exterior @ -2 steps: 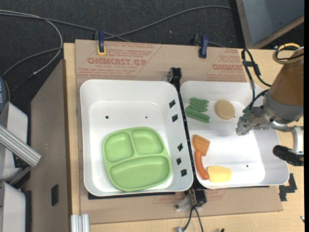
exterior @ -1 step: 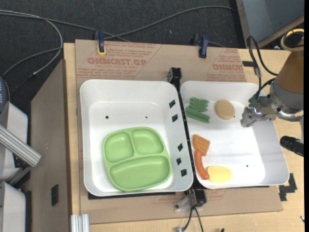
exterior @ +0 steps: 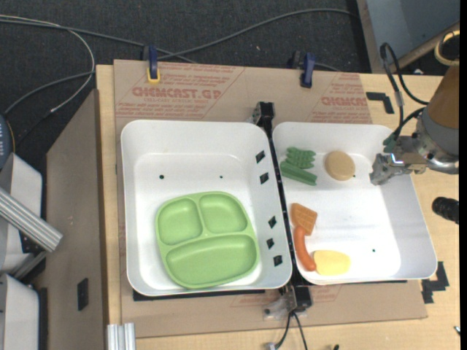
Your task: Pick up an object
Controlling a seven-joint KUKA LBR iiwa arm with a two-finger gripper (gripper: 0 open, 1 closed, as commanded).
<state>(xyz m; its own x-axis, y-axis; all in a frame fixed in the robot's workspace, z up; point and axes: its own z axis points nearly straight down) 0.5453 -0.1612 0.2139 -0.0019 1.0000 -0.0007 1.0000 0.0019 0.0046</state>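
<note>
Bins sit side by side on a cardboard-covered bench [exterior: 219,86]. Left bin [exterior: 146,144]: a green divided plate [exterior: 208,239] toward 6 o'clock. Right bin [exterior: 398,232]: green beans [exterior: 299,165] at 11 o'clock, a tan bun [exterior: 339,165] just beside them, an orange wedge [exterior: 304,217] at 9 o'clock, then a carrot [exterior: 303,249] touching a yellow piece [exterior: 332,262] at 7 o'clock. Gripper [exterior: 384,168] hangs at 2 o'clock over the bin's rim — nothing between its fingers; whether they are apart, I cannot tell.

Bins: two, left [exterior: 139,195] and right [exterior: 408,239]. Green tray [exterior: 208,239]: one. Green beans [exterior: 299,165]: one bunch. Tan bun [exterior: 339,165]: one. Orange wedge [exterior: 304,217]: one. Carrot [exterior: 303,250]: one. Yellow piece [exterior: 332,262]: one. Clamps: two, yellow [exterior: 152,64] and blue [exterior: 307,70].
</note>
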